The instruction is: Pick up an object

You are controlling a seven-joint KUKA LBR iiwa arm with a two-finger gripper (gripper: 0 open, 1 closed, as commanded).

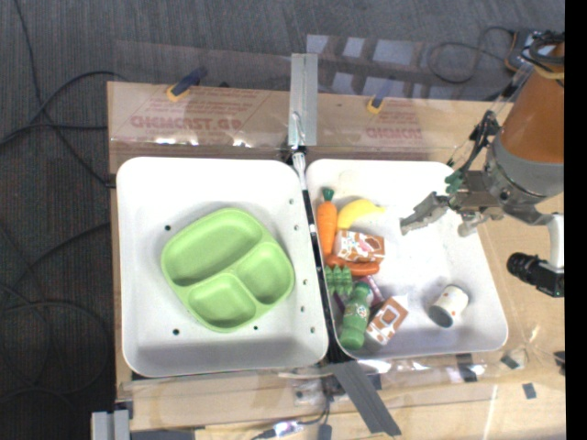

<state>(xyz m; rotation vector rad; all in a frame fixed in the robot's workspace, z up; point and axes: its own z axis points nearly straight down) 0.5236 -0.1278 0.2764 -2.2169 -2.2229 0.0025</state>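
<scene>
Grey two-finger gripper point(424, 214) above the right shallow white bin point(477, 273), fingers spread and holding nothing.
The small white cylindrical cup point(448, 304) lies on its side near the bin's front right corner, apart from the gripper.

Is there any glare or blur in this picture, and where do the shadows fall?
In the camera view, glare shows on the clear plastic sheet behind the bins. The white bins look bright but not washed out; the green tray stays sharp. The gripper casts a soft shadow on the right bin's floor. The small cup looks slightly soft.
</scene>
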